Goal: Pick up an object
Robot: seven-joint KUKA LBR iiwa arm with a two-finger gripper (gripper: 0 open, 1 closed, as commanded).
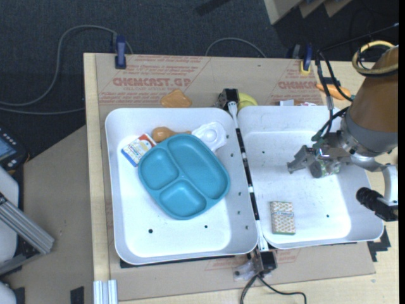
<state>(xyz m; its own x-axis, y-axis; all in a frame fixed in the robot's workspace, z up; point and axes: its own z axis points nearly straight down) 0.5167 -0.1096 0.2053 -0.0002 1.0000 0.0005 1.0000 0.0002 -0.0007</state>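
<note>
Inside left bin, blue tray

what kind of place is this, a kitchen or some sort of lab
Most likely a robotics lab test bench, not a kitchen. A grey arm with its tool reaches over two white bins on a board clamped with blue clamps, and cables trail across the dark carpet.

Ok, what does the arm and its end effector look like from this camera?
The arm enters from the right as a bulky rounded body, orange-tan on top and grey lower down. Black cables run along it, and a yellow looped cable sits near its top. The end effector is a small dark-grey metal assembly with angular parts, too blurred for finer detail.
</note>
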